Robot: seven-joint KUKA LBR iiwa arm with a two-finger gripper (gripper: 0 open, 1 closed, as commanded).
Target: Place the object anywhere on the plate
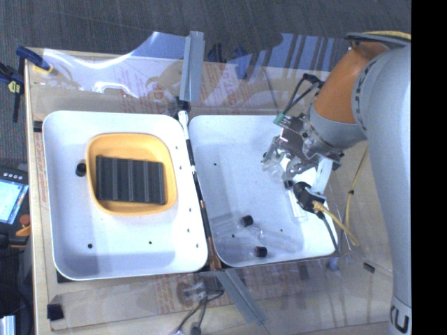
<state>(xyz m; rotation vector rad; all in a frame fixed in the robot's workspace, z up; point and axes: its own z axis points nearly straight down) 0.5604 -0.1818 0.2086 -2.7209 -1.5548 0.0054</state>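
Two white bins (63, 257) on bench, hand (279, 160) over right one, finger spread impossible to tell, yellow plate (105, 149) left.

Yellow plate (133, 149) with dark ridged centre, flat in left bin.

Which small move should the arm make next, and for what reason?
Probably lower the gripper toward the clear object near the right bin's front edge. The gripper hangs above that bin, away from the object, and the yellow plate in the left bin carries only a dark ridged piece.
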